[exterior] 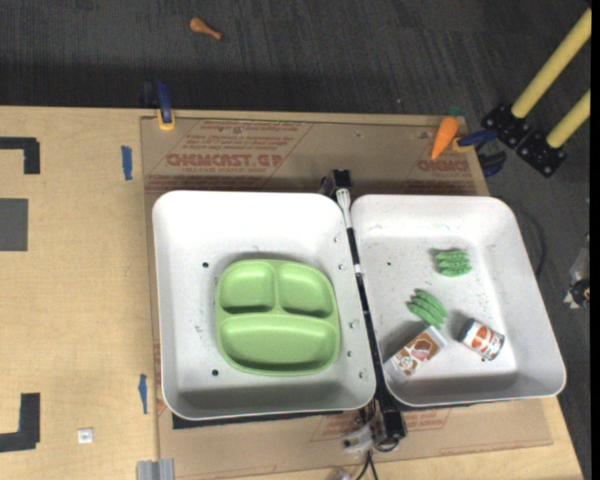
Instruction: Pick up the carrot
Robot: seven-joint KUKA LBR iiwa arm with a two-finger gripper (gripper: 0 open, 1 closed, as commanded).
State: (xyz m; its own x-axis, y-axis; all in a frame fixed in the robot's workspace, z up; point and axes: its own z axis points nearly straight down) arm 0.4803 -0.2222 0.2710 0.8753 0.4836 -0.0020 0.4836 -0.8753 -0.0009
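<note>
The carrot (pixel 443 139) is small and orange with a green top. It lies on the wooden bench just beyond the far edge of the right bin (pixel 525 281), outside both bins, next to a blue clamp. Nothing covers it.
The right bin holds two green vegetable pieces (pixel 453 262) (pixel 428 307), a small red can (pixel 482 339) and a brown can (pixel 418 351). A green divided plate (pixel 277 315) lies in the left bin (pixel 178 281). Another small orange item (pixel 204 28) rests on the dark floor. Yellow poles (pixel 553 66) stand at the far right.
</note>
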